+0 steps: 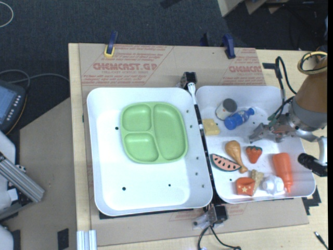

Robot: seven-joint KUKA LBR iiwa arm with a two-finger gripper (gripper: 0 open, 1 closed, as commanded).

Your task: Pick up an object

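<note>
Surface carries two bins. Left bin [104, 139]: one green divided tray [154, 132], likely drop target. Right bin [218, 189]: about nine toys, candidates for pick, among them one strawberry [254, 153], one carrot [282, 171]. Gripper [265, 133] low above strawberry; jaws' state cannot tell.

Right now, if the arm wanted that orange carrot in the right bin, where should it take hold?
Probably across the middle of the carrot, coming straight down from above. It lies flat and runs lengthwise up and down the view, so the jaws would close on its two long sides. The right side has bare bin floor; the white object crowds its lower left end.
</note>
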